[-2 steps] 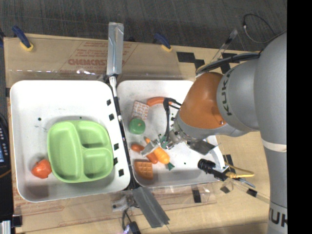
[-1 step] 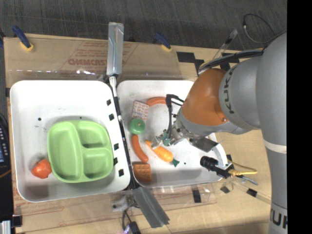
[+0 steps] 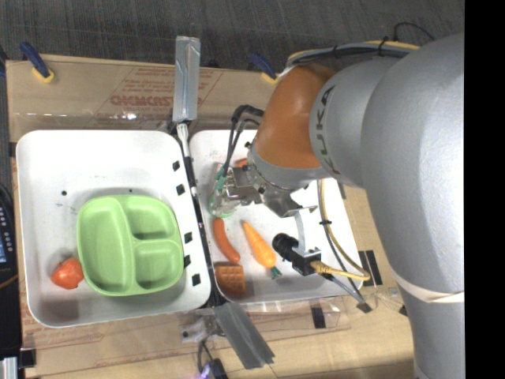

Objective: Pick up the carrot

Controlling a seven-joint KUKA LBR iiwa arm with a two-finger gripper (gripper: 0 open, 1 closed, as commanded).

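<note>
Gripper (image 3: 223, 193) under "KUKA"-lettered arm (image 3: 316, 125), near carrot (image 3: 259, 245).

even overhead light, white bins (image 3: 47, 152) bright near clipping, soft shadow under the arm (image 3: 410, 133) toward 6 o'clock, mild softness overall, dark floor at 12 o'clock

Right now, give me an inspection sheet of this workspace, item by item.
Surface: two white bins side by side, left bin and right bin, on a cardboard-covered bench.
Job's things: carrot lying in the right bin, untouched.
Clutter: sausage and waffle beside the carrot; green divided plate and tomato in the left bin.
Grippers: gripper low over the right bin, above the sausage; finger state unclear.
Cables: black cables along the wrist; yellow cable at the bin's right.
Surroundings: blue clamps on the bench edge; dark floor.
</note>
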